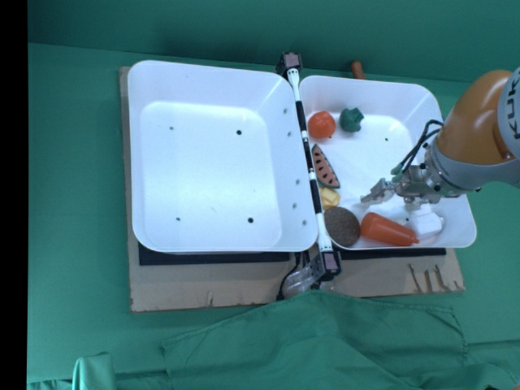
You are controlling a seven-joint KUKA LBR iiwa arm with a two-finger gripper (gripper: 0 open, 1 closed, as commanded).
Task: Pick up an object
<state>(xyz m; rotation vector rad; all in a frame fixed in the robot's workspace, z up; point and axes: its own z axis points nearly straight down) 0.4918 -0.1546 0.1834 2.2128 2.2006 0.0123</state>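
Green cloth (73,177) covers the bench (rumpled in front), cardboard sheet (211,295) atop.

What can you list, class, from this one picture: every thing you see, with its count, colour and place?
bins: 2, white, side by side on the bench
tomato: 1, orange-red, right bin, far left part
green toy: 1, dark green, right bin, beside the tomato
watermelon slice: 1, red with dark rind, right bin, by the left wall
yellow piece: 1, yellow, below the watermelon slice
brown oval: 1, brown, right bin, near left corner
carrot: 1, orange, right bin, near edge
white object: 1, white, right of the carrot
cardboard: 1, brown, under the bins
cloth: green, near side of the bench
arm: 1, grey and orange, from the right
tool: 1, metal, above the carrot
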